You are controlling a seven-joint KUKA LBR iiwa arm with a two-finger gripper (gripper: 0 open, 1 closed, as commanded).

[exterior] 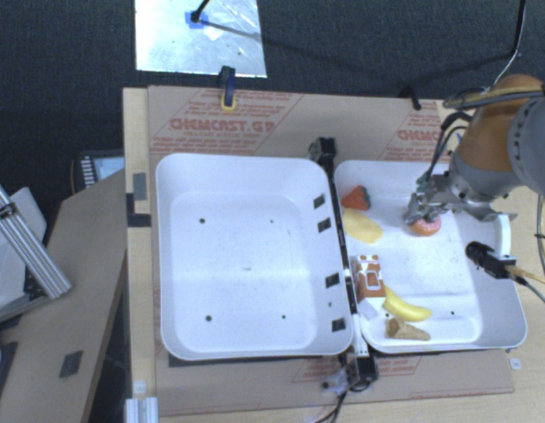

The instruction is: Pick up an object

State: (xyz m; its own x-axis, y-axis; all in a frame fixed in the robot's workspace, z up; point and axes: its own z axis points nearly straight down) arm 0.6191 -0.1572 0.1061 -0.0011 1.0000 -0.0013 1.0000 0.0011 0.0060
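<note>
My arm reaches in from the right, orange band up, gripper point(422, 214) lowered into the right bin point(492, 324), onto a pink round piece point(426, 226); grip state I cannot tell. Six items there (all right-side): pink piece, strawberry point(357, 198), yellow lump point(363, 228), carton point(369, 274), banana point(406, 307), tan scrap point(406, 330).

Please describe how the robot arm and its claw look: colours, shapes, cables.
The arm is grey and rounded, with an orange band above the wrist. Dark cables run along the band. The claw is small, metallic grey, with two fingers.
</note>
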